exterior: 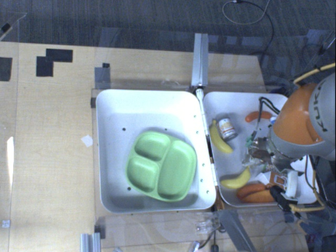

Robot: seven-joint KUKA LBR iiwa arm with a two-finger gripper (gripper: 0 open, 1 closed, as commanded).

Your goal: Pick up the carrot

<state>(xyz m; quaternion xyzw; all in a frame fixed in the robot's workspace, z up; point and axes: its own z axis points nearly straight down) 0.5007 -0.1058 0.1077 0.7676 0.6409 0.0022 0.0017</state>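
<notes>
The carrot (255, 193) lies at about six o'clock from my tool (258, 156), just below it in the right bin's (236, 103) bottom corner, long axis running three-to-nine, and I cannot tell how my tool is set

The arm (310, 114) entered from the right edge of the camera view and was angled down and to the left. Its orange band (295, 124) sat directly above the wrist, with the grey link rising behind it toward the upper right. Below the band, the grey wrist section narrowed into the gripper (257, 154), which pointed downward and to the left. Black and yellow cables ran along the arm's right side and looped beneath the wrist.
</notes>
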